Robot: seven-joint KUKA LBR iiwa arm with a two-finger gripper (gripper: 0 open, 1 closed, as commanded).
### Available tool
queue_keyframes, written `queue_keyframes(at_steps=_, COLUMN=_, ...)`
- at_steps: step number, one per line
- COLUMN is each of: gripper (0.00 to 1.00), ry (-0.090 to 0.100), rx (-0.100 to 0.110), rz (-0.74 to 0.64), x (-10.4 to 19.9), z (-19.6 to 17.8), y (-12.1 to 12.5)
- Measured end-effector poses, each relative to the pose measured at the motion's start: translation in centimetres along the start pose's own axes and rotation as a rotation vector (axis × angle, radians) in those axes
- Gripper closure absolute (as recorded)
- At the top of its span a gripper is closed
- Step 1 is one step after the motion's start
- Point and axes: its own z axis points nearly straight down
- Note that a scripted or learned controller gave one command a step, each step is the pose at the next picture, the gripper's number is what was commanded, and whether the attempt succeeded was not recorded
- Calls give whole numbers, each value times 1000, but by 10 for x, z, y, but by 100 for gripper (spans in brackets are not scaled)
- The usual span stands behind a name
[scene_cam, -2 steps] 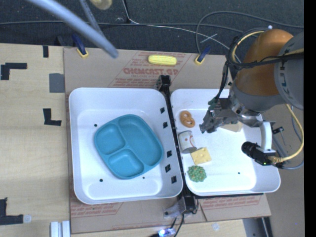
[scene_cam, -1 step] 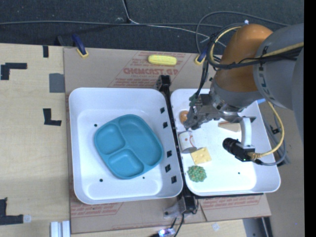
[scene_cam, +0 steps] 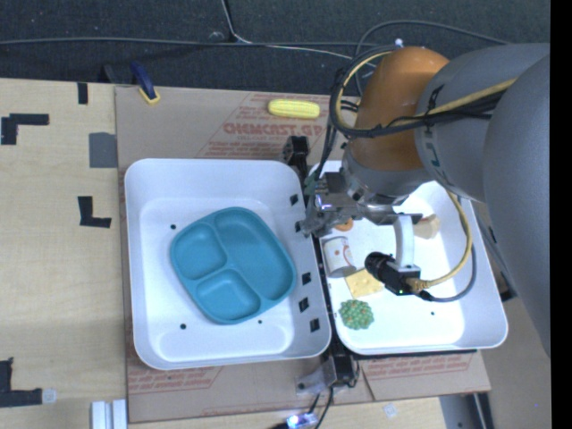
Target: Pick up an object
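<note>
My gripper (scene_cam: 329,209) hangs low over the left edge of the right bin (scene_cam: 465,324), close to the wall between the two bins. Just below it lies a small white cylinder with brown marks (scene_cam: 338,255). Further toward the front sit a yellow wedge (scene_cam: 360,283) and a green bumpy lump (scene_cam: 356,314). A tan block (scene_cam: 428,226) lies to the right, partly behind the arm's cable. The wrist and orange band (scene_cam: 398,105) hide the back of this bin.
The left bin (scene_cam: 152,195) holds a blue divided plate (scene_cam: 232,264). A yellow corn-like piece (scene_cam: 293,108) rests on the cardboard behind the bins. A black connector with a yellow cable (scene_cam: 393,273) hangs over the right bin's middle.
</note>
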Motion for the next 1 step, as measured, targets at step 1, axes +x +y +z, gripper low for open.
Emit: queue_keyframes(at_steps=1, gripper=100, ry=0, rx=-2, rz=-3, x=63, z=-1, y=6)
